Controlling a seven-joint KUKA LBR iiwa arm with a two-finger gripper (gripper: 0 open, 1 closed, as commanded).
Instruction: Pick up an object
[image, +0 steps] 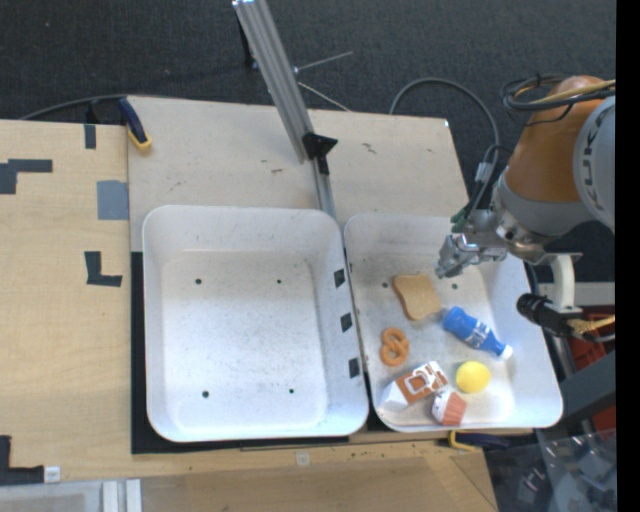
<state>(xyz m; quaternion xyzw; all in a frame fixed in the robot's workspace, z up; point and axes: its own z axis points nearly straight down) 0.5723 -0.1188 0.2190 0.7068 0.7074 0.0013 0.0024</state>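
The right bin (375, 240) holds several small items. A tan slice of toast (417, 296) lies near its middle, with a blue bottle (474, 332) to its right. Below them are an orange pretzel (394, 347), a yellow ball (473, 377), a white and orange carton (421, 383) and a small orange and white cup (449, 407). My gripper (452, 261) hangs over the upper right part of this bin, just above and right of the toast, with nothing seen between its fingers.
The left bin (240, 320) sits beside the right one. A slanted metal pole (285, 90) crosses the bench top and ends at the bins' shared top edge. A black cable (440, 95) loops behind the arm.
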